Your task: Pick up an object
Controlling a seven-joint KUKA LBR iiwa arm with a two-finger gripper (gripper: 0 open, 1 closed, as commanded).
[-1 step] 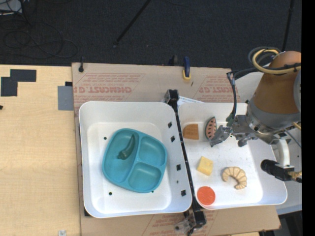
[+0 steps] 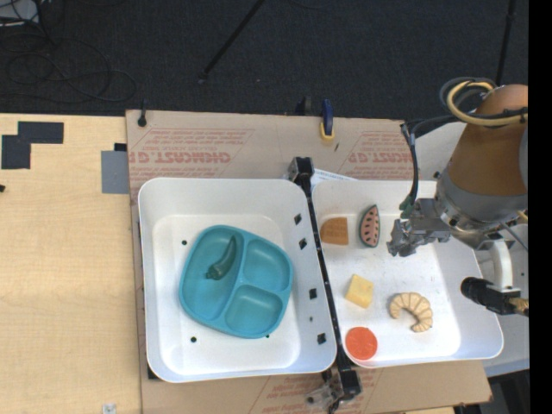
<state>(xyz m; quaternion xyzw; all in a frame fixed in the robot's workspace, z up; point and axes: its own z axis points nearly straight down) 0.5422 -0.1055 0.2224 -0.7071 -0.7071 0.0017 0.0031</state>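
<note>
The right bin (image 2: 466,339) holds several toy foods: a brown bread slice (image 2: 335,230), a watermelon slice (image 2: 370,225), a yellow cheese cube (image 2: 360,291), a croissant (image 2: 413,310) and an orange-red round piece (image 2: 361,342) at the front rim. My gripper (image 2: 404,240) hangs over the right bin's back half, just right of the watermelon slice and above the croissant. Nothing shows between its fingers.
The left bin (image 2: 164,335) holds a teal divided plate (image 2: 235,280) with a dark green pepper (image 2: 222,261) lying in it. A black divider (image 2: 315,266) runs between the bins. The grey and orange arm (image 2: 487,162) covers the right bin's far right side.
</note>
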